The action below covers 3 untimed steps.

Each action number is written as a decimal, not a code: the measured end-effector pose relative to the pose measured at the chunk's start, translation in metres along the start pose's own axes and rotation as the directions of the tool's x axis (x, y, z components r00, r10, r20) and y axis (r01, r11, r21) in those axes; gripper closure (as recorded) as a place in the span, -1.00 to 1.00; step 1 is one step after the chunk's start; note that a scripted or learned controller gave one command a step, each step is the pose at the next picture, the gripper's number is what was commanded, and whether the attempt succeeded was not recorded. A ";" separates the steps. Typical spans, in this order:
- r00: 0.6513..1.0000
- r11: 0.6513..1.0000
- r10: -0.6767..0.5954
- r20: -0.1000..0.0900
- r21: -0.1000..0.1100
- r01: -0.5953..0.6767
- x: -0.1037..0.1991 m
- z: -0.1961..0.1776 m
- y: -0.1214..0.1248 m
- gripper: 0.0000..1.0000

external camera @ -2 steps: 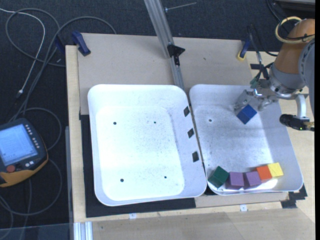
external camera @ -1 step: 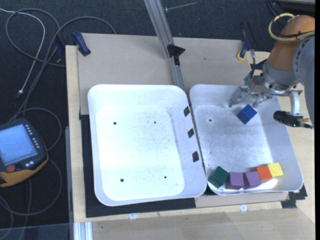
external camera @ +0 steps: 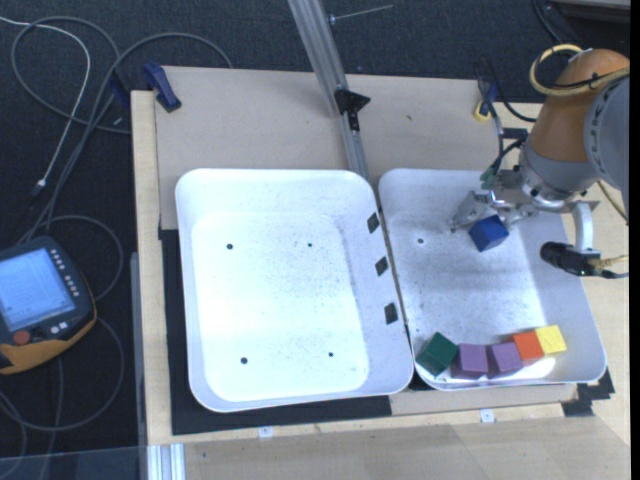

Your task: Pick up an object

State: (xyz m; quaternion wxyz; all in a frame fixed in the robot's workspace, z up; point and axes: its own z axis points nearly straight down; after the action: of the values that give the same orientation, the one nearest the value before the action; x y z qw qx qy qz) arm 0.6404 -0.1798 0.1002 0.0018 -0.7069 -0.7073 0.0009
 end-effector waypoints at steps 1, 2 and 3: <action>1.000 1.000 -0.001 0.001 -0.004 0.001 0.000 -0.011 0.002 1.00; 1.000 1.000 -0.009 -0.003 -0.007 0.009 0.099 -0.065 -0.006 1.00; 1.000 1.000 -0.008 -0.004 -0.001 0.008 0.165 -0.101 -0.038 1.00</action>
State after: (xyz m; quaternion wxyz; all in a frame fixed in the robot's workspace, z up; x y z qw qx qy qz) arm 0.6023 -0.0151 0.2019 0.0027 -0.7041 -0.7101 -0.0010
